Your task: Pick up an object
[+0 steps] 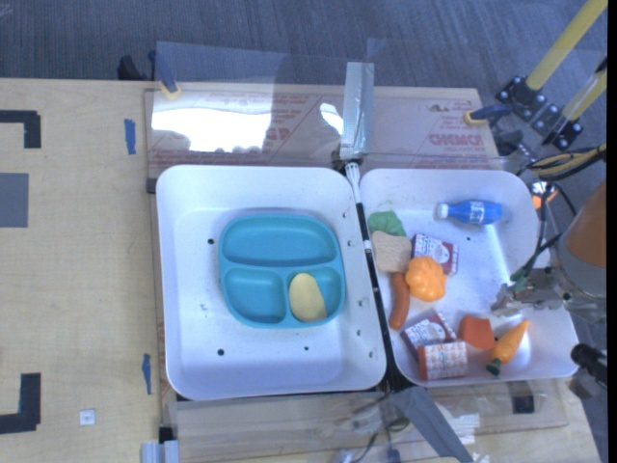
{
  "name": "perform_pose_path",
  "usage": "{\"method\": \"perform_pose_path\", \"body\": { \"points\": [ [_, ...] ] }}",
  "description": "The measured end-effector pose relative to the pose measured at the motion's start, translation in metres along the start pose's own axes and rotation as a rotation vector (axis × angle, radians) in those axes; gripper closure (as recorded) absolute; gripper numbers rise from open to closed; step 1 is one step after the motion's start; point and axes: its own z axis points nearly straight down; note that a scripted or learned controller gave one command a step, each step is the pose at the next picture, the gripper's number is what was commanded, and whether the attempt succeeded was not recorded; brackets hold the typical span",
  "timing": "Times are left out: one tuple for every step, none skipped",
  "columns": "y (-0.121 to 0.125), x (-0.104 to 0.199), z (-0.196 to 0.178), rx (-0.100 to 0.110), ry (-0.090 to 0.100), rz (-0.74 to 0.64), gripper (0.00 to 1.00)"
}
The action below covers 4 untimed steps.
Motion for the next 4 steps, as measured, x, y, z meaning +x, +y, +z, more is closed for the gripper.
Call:
{"method": "perform_pose_path", "body": {
  "points": [
    [0.000, 0.001, 0.001, 0.003, 0.003, -0.001, 0.00],
    [0.021, 0.047, 0.011, 0.004, -0.002, -0.039, 0.00],
    [0.021, 0.047, 0.011, 0.004, -0.002, -0.038, 0.00],
    [0.085, 0.104, 0.012, 0.003, 0.000, -0.016, 0.00]
  ]
}}
